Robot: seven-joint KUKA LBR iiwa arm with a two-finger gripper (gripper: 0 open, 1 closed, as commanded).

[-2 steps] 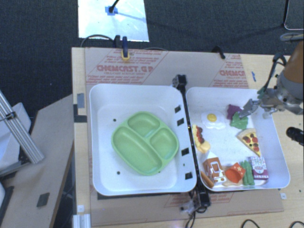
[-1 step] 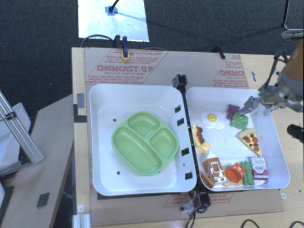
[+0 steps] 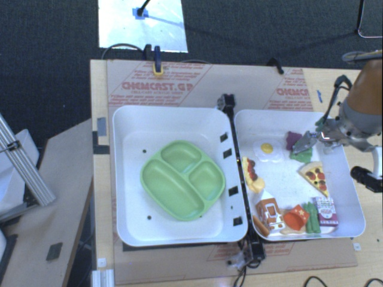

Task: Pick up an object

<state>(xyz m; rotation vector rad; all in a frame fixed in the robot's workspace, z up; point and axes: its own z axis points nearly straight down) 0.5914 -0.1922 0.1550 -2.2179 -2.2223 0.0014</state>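
Observation:
My gripper (image 3: 306,141) hangs low over the back of the right bin (image 3: 353,191), reaching in from the right. It is right beside a purple toy (image 3: 292,139) and a green piece (image 3: 303,156), partly covering both. Whether it touches either one is unclear. Near them lie a fried egg (image 3: 266,150) and a pizza slice (image 3: 315,177).
At the right bin's front sit an orange carton (image 3: 269,214), a red-orange toy (image 3: 295,219), a green toy (image 3: 312,217) and a red-and-white packet (image 3: 326,211). A yellow and red food toy (image 3: 252,176) lies by the divider. The left bin (image 3: 128,160) holds a green divided plate (image 3: 182,179).

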